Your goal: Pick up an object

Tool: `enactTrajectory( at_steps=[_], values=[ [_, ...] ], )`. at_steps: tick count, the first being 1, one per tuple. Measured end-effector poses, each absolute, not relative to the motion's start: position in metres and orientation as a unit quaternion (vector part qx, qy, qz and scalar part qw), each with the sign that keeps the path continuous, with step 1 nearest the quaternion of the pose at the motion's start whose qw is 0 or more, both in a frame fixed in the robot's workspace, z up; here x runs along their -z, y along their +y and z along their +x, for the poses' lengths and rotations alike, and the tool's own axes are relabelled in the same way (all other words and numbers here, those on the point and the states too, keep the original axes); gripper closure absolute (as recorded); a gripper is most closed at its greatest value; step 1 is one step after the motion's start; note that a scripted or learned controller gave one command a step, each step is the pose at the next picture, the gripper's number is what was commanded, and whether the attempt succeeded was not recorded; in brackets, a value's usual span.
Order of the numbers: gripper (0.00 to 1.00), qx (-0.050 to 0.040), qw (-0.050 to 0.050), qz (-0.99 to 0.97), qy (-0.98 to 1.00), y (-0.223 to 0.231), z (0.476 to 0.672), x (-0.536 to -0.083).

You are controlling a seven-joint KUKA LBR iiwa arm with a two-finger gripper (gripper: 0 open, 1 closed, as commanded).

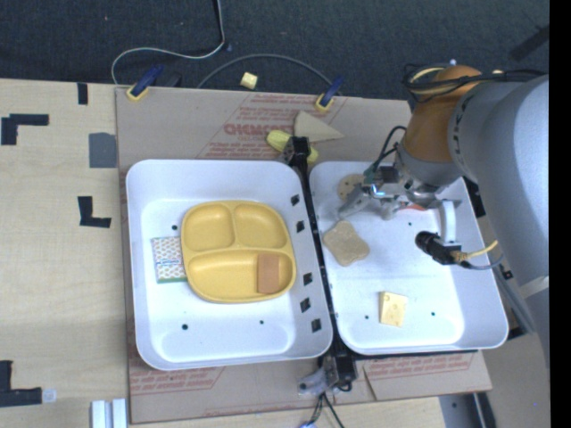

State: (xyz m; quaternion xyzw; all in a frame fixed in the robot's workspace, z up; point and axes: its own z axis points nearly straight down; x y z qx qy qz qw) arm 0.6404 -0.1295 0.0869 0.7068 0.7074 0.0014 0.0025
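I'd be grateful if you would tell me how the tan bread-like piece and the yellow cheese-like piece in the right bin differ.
The tan bread piece is dull brown with rounded, uneven edges; the yellow cheese piece is bright, square-cornered and dotted with holes. The bread piece looks larger. It lies near the bin's left wall, close below the gripper; the cheese piece lies toward the near edge. Both lie flat in the right bin, untouched.

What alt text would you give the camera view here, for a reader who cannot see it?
A grey arm with an orange band reaches from the right, its tool low over the right bin, which holds a tan bread slice and a yellow cheese piece. The left bin holds a yellow divided tray and a patterned card.
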Motion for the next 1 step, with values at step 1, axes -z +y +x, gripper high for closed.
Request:
enactTrajectory(
  at_steps=[1],
  values=[
    [0.00,-0.0004,0.001,0.707,0.708,-0.1231,0.6698,-0.0857]
  ],
)
